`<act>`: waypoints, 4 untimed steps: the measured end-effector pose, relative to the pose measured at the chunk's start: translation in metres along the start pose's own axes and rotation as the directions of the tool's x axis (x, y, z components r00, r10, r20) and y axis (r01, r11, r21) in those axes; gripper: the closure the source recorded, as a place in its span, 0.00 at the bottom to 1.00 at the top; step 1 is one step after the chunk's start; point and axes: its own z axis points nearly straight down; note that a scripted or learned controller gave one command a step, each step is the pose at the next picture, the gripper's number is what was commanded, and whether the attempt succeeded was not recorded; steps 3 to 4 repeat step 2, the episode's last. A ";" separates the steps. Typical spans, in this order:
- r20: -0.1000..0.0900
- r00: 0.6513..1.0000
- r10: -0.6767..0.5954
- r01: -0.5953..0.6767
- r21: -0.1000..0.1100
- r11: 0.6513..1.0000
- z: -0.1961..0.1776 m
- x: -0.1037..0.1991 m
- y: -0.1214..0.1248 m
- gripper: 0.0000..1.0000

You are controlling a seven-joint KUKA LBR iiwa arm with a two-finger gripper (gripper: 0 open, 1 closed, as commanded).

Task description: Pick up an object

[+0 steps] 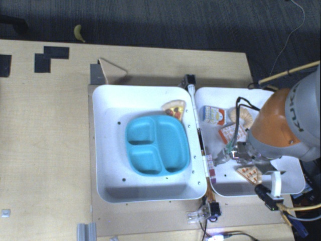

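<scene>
I am reaching from the right over the right bin [296,185], my pincer [224,157] hanging low near its left wall, and I cannot tell how it is set or whether it is gripping anything. Small flat packets are lying around it on the smooth white floor: a white carton [212,115], a red-printed packet [229,132] and a waffle-patterned piece [249,173]. The left bin [108,134] is bearing a glossy blue divided tray [157,144] with a small yellow-red item [174,108] at its far corner, and both are sitting on pale wooden bench [45,149] edged by dark carpet [165,14].
</scene>
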 end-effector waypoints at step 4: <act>-0.001 1.000 -0.002 0.002 -0.005 1.000 -0.011 0.001 0.002 0.00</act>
